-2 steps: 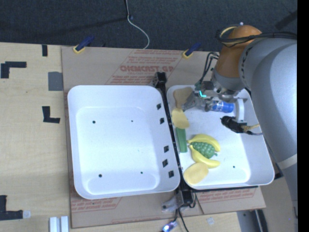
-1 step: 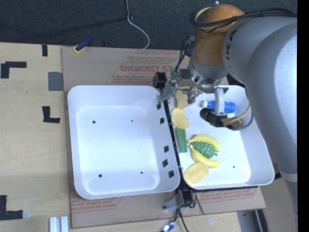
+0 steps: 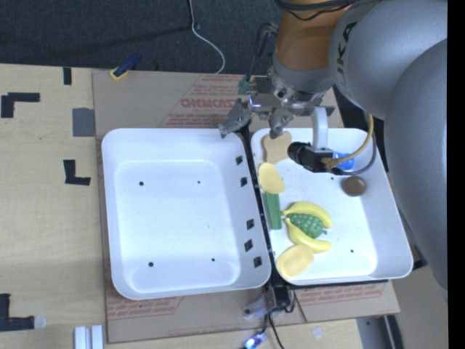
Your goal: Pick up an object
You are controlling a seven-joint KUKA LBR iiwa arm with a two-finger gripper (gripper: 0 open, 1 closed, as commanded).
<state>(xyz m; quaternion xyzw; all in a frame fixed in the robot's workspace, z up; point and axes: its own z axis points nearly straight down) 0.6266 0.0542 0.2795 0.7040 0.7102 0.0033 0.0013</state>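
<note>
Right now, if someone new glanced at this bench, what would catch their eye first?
The big grey arm with its orange band looms in from the right, its gripper at the far edge where the bins meet. Below it, the right white bin holds a cluster of yellow and green toy food.

You see left white bin [image 3: 174,217] beside right white bin [image 3: 378,253], touching | both on cardboard sheet [image 3: 167,97] | blue-yellow item [image 3: 126,65] at its far-left corner | white cable [image 3: 207,38] over dark backdrop | black marks on tabletop [image 3: 43,187]
</note>
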